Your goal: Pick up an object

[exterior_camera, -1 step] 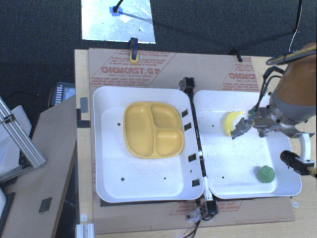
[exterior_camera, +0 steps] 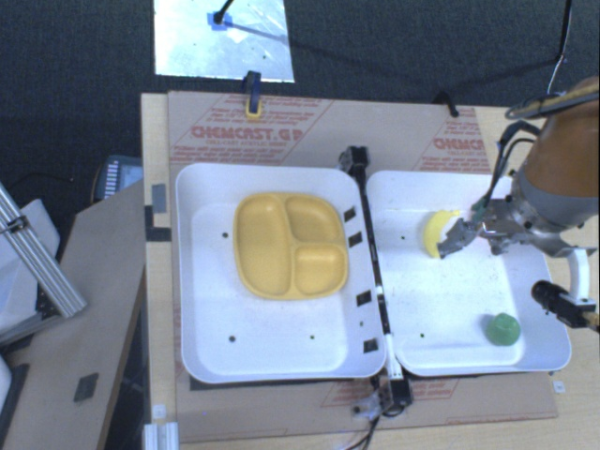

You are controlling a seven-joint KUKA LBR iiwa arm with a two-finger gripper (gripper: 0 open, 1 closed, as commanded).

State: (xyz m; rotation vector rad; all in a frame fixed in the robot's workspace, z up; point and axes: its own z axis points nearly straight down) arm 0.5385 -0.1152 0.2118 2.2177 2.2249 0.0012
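Currently my tool [exterior_camera: 454, 240] sits low in the right bin [exterior_camera: 450, 345], touching the yellow object [exterior_camera: 436, 232]; finger state: cannot tell. Green object [exterior_camera: 503, 329] lies apart, so yellow looks like the target, not lifted.

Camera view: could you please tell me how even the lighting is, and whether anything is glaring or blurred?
In the camera view, light falls evenly on both shallow white bins; the silvery foil sheet above the bench shows patchy glare; the yellow divided plastic tray is sharp; the gripper beside the small yellow object looks slightly soft.
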